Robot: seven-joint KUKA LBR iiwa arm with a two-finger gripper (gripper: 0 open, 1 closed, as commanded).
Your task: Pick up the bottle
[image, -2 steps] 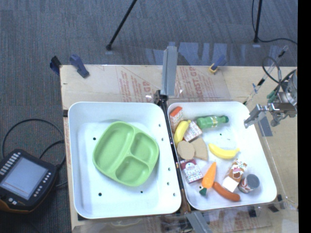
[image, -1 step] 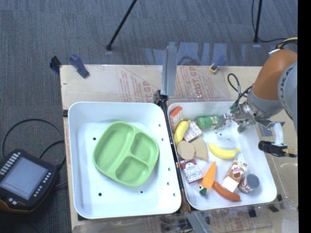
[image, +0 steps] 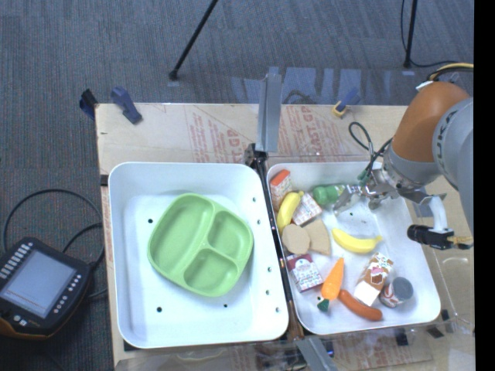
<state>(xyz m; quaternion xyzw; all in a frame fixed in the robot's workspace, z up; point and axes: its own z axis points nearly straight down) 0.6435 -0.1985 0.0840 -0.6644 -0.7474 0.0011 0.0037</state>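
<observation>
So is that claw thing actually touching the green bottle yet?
Cannot tell. In the camera view the gripper sits right beside the green bottle, with no plain gap or contact visible.

Lighting: even, diffuse, overhead. Shadows: faint. Glare: mild on white bins (image: 124, 207), strongest toward 3 o'clock. Focus: slightly soft throughout; carpet (image: 77, 37) dim.

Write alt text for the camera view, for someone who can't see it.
A grey and orange robot arm's gripper reaches beside a green bottle in the right bin, among toy food. The left bin holds a green divided plate.
</observation>
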